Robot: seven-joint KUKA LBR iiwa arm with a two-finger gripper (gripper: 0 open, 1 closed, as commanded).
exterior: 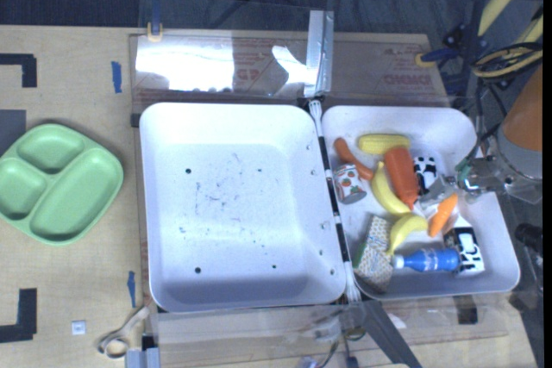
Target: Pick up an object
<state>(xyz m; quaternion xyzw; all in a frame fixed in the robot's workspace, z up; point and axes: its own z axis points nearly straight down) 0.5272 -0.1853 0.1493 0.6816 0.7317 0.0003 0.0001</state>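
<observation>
At the near edge of the right bin, toward six o'clock, a blue bottle lies on its side with its long axis running nine to three, beside a black-and-white block. Farther in, toward the bin's middle, two bananas curve and an orange carrot lies lengthwise from twelve to six. At three o'clock the gripper reaches over the rim above a small orange piece; whether it is clenched or released cannot be told, and the left bin sits at nine o'clock.
</observation>
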